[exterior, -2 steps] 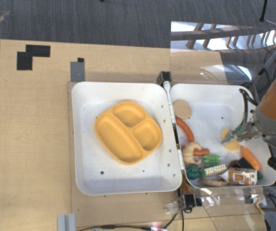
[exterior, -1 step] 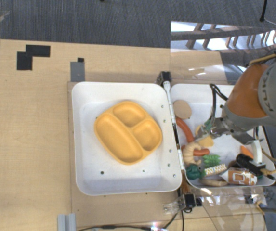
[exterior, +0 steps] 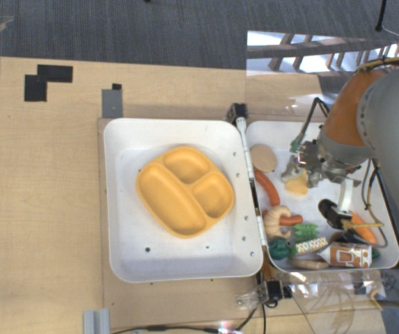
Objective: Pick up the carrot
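The carrot [exterior: 364, 229] is small and orange, lying tilted near the right bin's [exterior: 393, 259] lower right corner, partly tucked under a black item [exterior: 333, 214], just above an orange-and-white carton [exterior: 349, 256].

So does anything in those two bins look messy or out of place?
The yellow divided plate sits askew in the left bin. In the right bin, toy foods lie jumbled together along the near edge, the carrot among them.

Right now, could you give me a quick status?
Tool above right bin, over yellow piece. Carrot at bin's right, ungrasped. Black item beside it.
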Motion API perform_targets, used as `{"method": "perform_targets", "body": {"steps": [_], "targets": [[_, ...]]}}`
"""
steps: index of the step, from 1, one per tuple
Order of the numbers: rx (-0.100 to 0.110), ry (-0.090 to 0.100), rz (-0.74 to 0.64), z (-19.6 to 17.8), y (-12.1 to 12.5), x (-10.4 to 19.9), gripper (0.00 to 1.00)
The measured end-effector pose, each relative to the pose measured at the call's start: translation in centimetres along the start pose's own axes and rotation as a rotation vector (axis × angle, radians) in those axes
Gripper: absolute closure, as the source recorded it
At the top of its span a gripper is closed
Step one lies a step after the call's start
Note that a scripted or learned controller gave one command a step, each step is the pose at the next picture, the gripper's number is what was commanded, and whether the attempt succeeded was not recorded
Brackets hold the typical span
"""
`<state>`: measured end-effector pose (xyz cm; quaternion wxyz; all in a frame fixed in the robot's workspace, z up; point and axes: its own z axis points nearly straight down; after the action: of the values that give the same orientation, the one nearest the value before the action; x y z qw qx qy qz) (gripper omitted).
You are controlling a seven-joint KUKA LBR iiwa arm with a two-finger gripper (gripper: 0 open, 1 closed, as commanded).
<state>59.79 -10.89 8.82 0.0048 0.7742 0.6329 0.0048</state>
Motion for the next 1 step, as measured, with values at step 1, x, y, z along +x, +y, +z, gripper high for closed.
{"method": "perform_targets", "body": {"steps": [1], "targets": [[0.002,-0.007,-0.031,0.06,0.84,-8.48,1.0]]}}
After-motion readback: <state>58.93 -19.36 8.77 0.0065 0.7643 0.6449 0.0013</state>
